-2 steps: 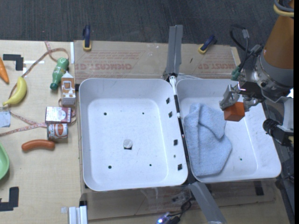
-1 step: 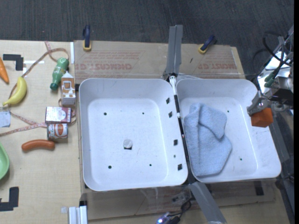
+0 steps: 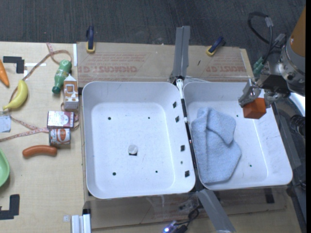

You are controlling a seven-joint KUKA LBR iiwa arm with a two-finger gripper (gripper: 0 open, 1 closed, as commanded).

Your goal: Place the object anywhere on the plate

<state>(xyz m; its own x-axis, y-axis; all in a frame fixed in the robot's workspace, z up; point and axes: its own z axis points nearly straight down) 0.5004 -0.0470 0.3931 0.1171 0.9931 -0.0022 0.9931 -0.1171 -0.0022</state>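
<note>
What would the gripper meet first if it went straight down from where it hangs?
Probably the bare white floor of the right bin, just beside the crumpled blue cloth. The gripper holds an orange block; depth is unclear.

Grey arm's two-finger gripper at 3 o'clock, over upper right of right white bin, fingers closed around small orange block. Crumpled light-blue cloth lies in same bin, toward 7 o'clock of block. Left white bin holds small grey disc. Yellow banana, green bottle, red sausage on wooden bench at 9 o'clock.
</note>
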